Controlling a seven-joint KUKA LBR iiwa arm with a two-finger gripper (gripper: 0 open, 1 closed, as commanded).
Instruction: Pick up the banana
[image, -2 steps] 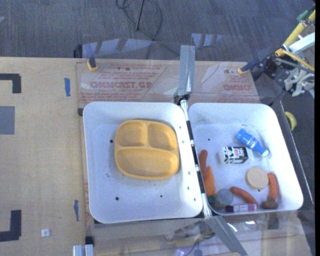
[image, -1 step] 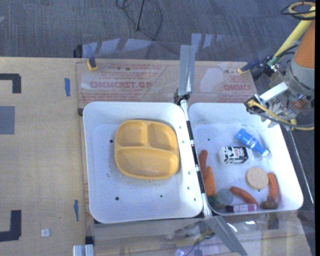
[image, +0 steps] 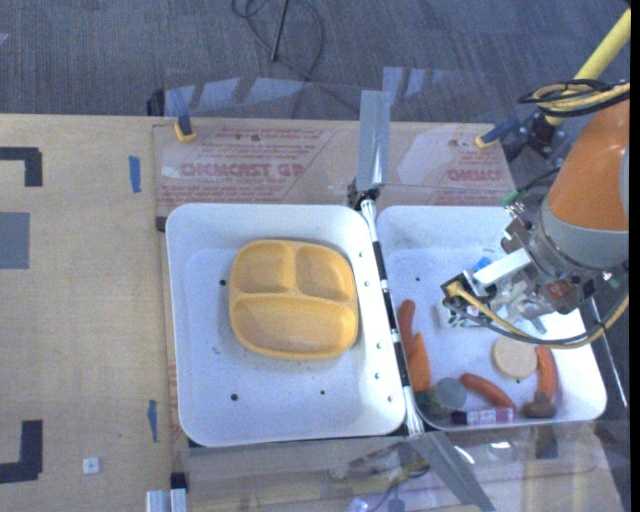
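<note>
Gripper (image: 525, 305) hovers right of the yellow divided plate (image: 293, 298), grip impossible to tell; bare bin (image: 190, 330) floor rings the plate; cardboard (image: 250, 170) lettering beyond it unreadable.

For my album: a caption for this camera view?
The end effector hangs above the cluttered right bin; a yellow divided plate lies in the left bin.

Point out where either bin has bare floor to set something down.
Left white bin: bare floor rings the yellow three-compartment plate, widest along the near edge. Right white bin: bare toward the far left; crowded along the near edge with orange sausage-shaped pieces and a tan disc.
</note>
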